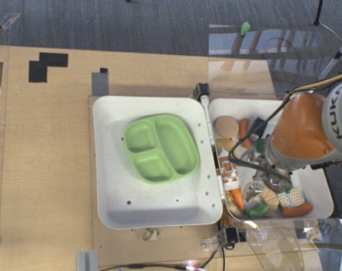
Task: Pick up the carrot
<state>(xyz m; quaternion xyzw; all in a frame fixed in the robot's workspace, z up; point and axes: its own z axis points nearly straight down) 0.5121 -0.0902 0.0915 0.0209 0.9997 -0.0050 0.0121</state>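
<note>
The arm (306, 129) reaches in from the right over the right bin (323, 196), its orange band uppermost and its wrist bent down toward the bin's middle. The left bin (120, 208) holds a green plate (160, 147) with three compartments, set slightly askew. The right bin holds a clutter of toy food: a tan round piece (226, 126) at the top left, a reddish sausage (298, 210) at the bottom right, a green piece (257, 210) near the bottom. The carrot (236, 198) lies by this bin's left wall near the bottom corner, its long axis running roughly top-left to bottom-right. The gripper (260, 179) hangs just right of the carrot; whether its fingers are parted or closed cannot be told, and nothing is seen between them.
</note>
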